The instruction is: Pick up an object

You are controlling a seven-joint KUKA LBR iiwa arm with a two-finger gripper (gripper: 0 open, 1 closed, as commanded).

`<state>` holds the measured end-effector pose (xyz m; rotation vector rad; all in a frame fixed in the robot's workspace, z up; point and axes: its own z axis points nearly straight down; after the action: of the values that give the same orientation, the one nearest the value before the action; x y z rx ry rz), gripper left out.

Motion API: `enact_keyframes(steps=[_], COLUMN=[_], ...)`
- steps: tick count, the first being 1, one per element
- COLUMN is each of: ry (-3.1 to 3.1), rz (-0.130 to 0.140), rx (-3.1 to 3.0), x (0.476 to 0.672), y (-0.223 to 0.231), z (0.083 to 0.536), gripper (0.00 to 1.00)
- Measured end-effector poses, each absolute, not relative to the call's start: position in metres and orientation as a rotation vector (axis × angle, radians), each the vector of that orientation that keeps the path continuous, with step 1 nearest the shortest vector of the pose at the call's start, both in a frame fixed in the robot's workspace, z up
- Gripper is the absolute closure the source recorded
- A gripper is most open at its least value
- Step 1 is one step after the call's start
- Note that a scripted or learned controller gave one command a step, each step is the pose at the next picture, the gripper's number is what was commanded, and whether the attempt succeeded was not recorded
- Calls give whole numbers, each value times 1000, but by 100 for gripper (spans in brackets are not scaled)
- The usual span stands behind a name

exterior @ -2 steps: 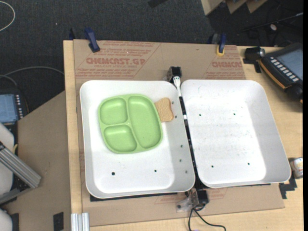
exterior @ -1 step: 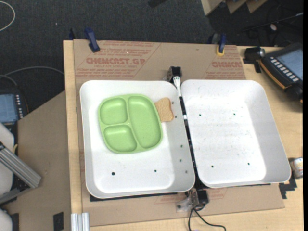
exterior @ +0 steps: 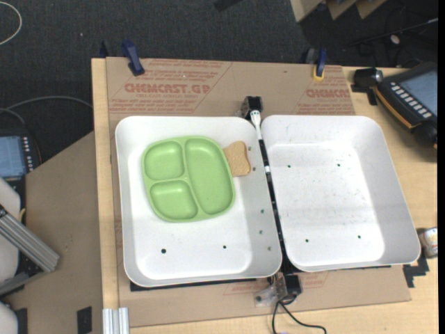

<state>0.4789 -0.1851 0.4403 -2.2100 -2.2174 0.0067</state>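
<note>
A green plate with three compartments (exterior: 186,179) lies in the upper part of the left white bin (exterior: 188,256). A tan, flat piece like a slice of toast (exterior: 238,158) rests against the plate's right rim, near the bin's right wall. The right white bin (exterior: 334,193) stands beside it, speckled with small dark marks.
Both bins sit on a brown board (exterior: 174,82) held by blue clamps (exterior: 132,58) at the back. A handheld controller (exterior: 410,99) lies at the right edge. Cables run at the bench's front (exterior: 285,305).
</note>
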Motion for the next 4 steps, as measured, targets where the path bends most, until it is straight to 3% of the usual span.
enact_keyframes(steps=[1,2,3,4], ry=[-2217,-2232,-2219,-2226], rz=[8,-9,5,-4], rx=[-2209,-2230,-2213,-2230], x=[479,509,478,498], y=[-148,-174,-139,-173], z=[333,432,376,418], gripper=[100,100,100,100])
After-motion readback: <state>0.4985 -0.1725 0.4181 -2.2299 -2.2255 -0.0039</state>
